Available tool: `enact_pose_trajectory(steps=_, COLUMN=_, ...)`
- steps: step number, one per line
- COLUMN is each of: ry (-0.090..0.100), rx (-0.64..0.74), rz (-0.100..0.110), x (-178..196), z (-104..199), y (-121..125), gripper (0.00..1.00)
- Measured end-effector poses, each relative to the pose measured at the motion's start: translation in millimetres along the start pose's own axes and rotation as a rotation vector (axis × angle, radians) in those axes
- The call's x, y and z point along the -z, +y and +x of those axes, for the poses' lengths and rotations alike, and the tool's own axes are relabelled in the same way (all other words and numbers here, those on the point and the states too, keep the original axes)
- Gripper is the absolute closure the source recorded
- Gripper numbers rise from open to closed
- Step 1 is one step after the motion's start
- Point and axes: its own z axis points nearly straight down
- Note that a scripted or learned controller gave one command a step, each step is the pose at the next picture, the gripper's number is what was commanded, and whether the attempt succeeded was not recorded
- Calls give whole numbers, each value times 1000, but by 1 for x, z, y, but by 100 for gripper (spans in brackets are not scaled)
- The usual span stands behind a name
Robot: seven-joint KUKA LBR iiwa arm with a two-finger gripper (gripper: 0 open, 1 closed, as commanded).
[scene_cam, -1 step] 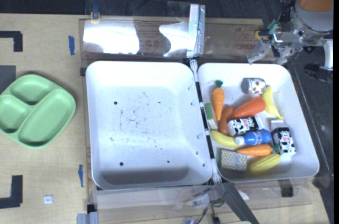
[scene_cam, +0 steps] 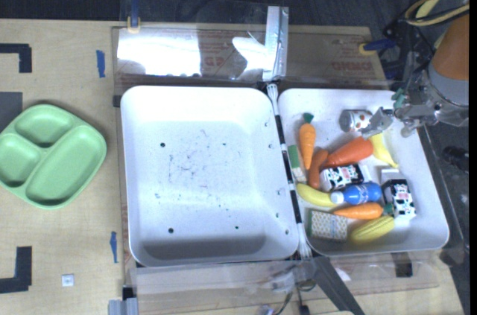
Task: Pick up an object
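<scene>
The right bin (scene_cam: 432,228) holds a pile of toy food. In it are a silver can (scene_cam: 356,120), an upright carrot (scene_cam: 307,138), a larger orange carrot (scene_cam: 349,151), a cow-patterned carton (scene_cam: 343,176), a blue bottle (scene_cam: 360,193), a banana (scene_cam: 315,196), another carrot (scene_cam: 359,211) and a second cow-patterned box (scene_cam: 400,198). My gripper (scene_cam: 396,116) hovers at the bin's far right corner, just right of the silver can and above a yellow piece (scene_cam: 384,148). Nothing is visibly held.
The left bin (scene_cam: 201,172) lies beside the right one, sharing a middle rim. A green divided plate (scene_cam: 48,153) rests on the bench at far left. A clear plastic panel (scene_cam: 201,45) stands behind the left bin. Cables and the arm crowd the upper right.
</scene>
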Motion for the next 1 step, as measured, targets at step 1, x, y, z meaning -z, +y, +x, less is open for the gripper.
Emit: enact_pose_trajectory(steps=1, ry=-3, rx=-36, rz=-28, x=-69, z=-15, y=4, gripper=0)
